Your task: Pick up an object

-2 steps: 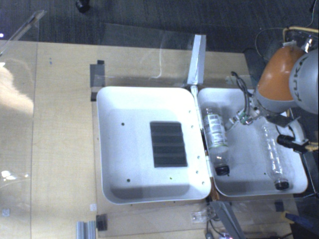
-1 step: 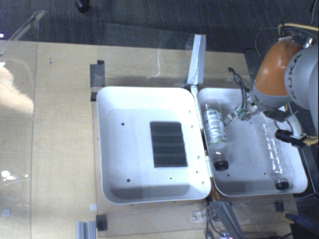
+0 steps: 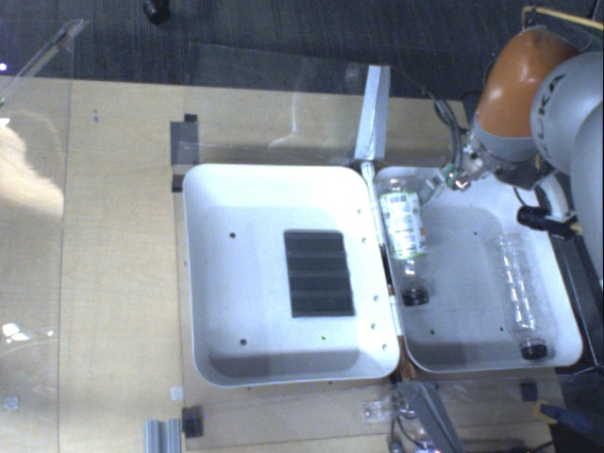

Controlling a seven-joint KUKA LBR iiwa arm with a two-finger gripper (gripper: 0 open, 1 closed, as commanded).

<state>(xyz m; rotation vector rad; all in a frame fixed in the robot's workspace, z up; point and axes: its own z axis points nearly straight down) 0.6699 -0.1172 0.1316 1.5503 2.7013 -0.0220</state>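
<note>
Along the left wall of the right bin (image 3: 472, 352) lies a clear plastic bottle with a green-white label (image 3: 403, 226), its dark cap toward the front. A second clear bottle (image 3: 519, 291), label-free, rests near that bin's right wall, cap also toward the front. A black ridged rectangular block (image 3: 319, 273) sits flat in the middle of the left bin (image 3: 226, 338). My gripper (image 3: 457, 175) hangs over the back edge of the right bin, to the right of the labelled bottle's base and apart from it. Nothing is visibly held.
The grey arm with its orange band (image 3: 514, 74) covers the upper right corner above the right bin. A grey metal strip (image 3: 372, 116) stands at the back between the bins. Clear plastic sheeting (image 3: 57, 159) lies over the bench at left.
</note>
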